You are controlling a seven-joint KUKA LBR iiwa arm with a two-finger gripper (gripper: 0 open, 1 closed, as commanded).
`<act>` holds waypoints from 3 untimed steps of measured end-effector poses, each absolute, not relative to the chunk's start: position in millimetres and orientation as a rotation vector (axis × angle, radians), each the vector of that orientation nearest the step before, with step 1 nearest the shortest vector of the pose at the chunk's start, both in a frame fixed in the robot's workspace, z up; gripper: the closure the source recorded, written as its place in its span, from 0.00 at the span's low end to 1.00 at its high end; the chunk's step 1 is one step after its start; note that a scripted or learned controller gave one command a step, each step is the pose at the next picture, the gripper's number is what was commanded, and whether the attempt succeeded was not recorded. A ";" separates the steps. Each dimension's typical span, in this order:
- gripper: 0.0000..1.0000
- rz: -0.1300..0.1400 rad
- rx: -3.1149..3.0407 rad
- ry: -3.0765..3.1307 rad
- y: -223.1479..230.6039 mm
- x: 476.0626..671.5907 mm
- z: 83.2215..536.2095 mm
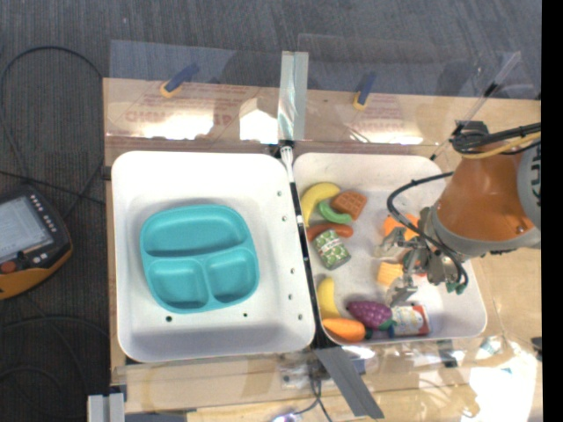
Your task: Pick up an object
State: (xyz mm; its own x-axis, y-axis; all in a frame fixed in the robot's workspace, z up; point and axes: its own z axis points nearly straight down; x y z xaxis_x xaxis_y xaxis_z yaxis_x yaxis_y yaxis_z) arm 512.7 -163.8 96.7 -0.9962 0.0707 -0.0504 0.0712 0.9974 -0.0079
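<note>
My gripper [396, 271] hangs low over the right bin [457, 323], below the orange band of the arm. Its fingers stand apart, open, on either side of a small yellow-orange block [388, 275] on the bin floor; I cannot tell whether they touch it. An orange wedge [392, 227] lies just behind the gripper. A purple grape bunch [369, 312] and a red-and-white can [411, 322] lie in front of it. Nothing is lifted.
The right bin's left side holds a yellow banana [317, 195], a brown waffle [350, 203], a green cube [334, 251], a second banana [326, 294] and an orange fruit [343, 329]. A teal divided tray [201, 255] lies in the left bin [132, 192].
</note>
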 end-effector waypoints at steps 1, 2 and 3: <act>0.00 -0.010 0.104 3.123 -146.1 533.9 91.1; 0.00 -0.007 -0.094 3.123 -107.4 632.5 90.3; 1.00 -0.009 -0.095 3.124 -106.8 633.5 99.5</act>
State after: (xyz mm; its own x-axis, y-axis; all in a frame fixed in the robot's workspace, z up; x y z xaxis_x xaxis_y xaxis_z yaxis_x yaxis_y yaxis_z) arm 633.5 -106.8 99.5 -0.9980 -0.0609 -0.0158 -0.0608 0.9981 -0.0065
